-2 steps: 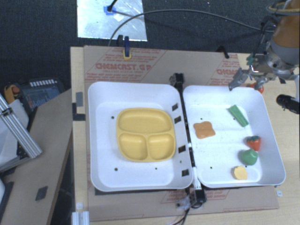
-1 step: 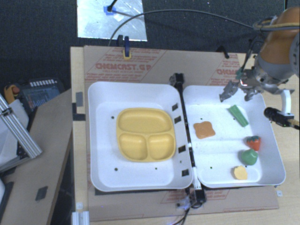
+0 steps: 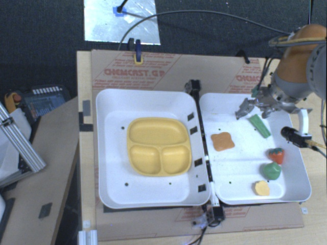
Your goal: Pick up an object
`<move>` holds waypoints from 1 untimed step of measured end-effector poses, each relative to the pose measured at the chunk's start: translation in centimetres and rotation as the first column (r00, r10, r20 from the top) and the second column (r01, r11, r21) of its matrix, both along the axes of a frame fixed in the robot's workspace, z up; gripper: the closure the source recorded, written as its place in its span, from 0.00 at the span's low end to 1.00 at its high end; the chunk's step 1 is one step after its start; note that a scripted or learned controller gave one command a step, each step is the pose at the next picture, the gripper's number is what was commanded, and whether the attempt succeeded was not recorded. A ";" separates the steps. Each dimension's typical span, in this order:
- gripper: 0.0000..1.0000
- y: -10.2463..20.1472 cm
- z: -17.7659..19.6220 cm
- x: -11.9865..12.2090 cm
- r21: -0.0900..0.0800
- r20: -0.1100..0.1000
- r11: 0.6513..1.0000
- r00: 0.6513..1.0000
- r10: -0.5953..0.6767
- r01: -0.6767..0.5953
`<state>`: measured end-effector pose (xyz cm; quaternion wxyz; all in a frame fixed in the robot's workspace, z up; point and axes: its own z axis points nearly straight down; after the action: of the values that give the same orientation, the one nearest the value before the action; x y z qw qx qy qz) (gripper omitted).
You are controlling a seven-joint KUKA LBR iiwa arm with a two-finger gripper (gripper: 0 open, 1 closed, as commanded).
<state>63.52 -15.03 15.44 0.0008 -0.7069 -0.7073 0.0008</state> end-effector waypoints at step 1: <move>0.00 0.0 -4.1 0.0 0.000 0.001 1.000 1.000 0.001 -0.001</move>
<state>63.55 -15.06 11.30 0.0002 -0.7067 -0.7075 0.0004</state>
